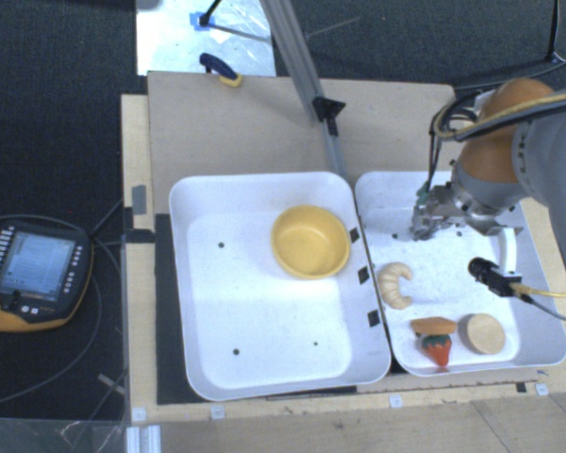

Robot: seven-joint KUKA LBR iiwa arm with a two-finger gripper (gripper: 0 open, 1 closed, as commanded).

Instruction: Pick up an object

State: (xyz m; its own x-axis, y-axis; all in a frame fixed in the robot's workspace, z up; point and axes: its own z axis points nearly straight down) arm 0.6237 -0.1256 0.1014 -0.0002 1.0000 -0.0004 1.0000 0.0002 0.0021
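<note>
Croissant (396, 285) is taken here as the likeliest pick, a pale curved toy pastry lying in the right bin (547, 347), close to that bin's left wall. Nearest the camera, along the right bin's front edge, 3 smaller things are seen: an orange piece (434, 326) with a red strawberry-like toy (438, 349) touching it just in front, and a tan round disc (483, 333) just beside them to the right. Behind these the croissant lies, its long axis running roughly front to back, its 2 tips curled toward the right. Farther back, the gripper (424, 226) is seen low over the rear of the same bin; whether it is open or closed cannot be told, and nothing is seen held in it. From the gripper, the croissant lies toward the camera and slightly left, near but apart, so a short move forward would be called for, with the grasp set across the pastry's width. In the left bin (208, 281), a yellow bowl (310, 242) is seen upright toward the back right.
</note>
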